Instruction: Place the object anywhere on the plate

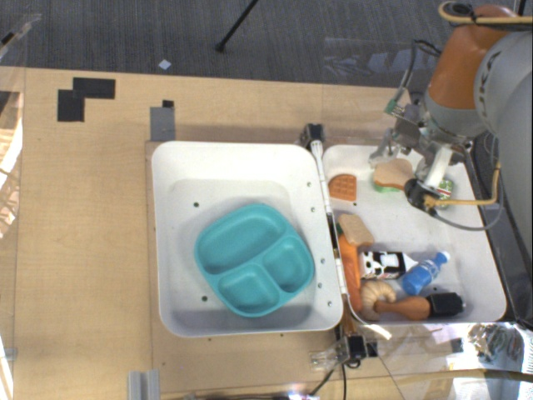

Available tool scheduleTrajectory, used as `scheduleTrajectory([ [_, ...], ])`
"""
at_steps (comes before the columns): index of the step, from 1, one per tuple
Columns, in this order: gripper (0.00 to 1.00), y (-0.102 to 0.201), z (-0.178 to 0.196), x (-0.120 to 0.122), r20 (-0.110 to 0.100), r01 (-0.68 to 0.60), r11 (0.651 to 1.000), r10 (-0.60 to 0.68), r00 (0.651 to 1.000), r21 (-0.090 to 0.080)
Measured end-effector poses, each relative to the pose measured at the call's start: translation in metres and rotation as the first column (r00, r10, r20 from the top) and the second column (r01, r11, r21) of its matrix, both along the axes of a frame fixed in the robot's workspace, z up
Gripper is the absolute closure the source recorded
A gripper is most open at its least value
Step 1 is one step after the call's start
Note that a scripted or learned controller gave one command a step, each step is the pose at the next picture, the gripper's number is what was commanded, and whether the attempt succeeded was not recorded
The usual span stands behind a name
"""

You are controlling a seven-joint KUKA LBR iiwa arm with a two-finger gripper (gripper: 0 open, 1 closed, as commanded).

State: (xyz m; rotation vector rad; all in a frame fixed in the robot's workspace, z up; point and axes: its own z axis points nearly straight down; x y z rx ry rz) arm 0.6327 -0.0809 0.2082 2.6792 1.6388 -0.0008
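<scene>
Bench of pale wood bearing two shallow white bins side by side. Left bin holds a teal plate with three compartments, lying flat near the bin's middle, nothing on it. Right bin holds the loose objects: a sandwich at the far side, a waffle at the far left corner, and along the near wall a crowded heap comprising a carrot, a black-and-white carton, a blue bottle, a croissant and a brown, black-tipped piece. Arm, grey with an orange band, reaches in from the right; its gripper hangs over the far part of the right bin, just beside the sandwich, apparently touching it. Whether the fingers are apart or closed cannot be told, and nothing is visibly held between them. The object to be moved is judged to be the sandwich, well apart from the plate. Risks: a grasp on the sandwich's edge may slip or push it against the bin wall; a carry across the raised rims between the bins may knock it loose short of the plate
</scene>
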Motion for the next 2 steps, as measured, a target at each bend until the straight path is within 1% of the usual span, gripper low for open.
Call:
scheduleTrajectory([
  [1, 1.0, 0.105, -0.026, -0.092, -0.007, -0.099, 0.995, 0.1, 0.995, 0.009],
  [2, 1.0, 0.166, 0.027, -0.113, 0.002, 0.082, 0.997, -0.082, 0.997, 0.004],
])
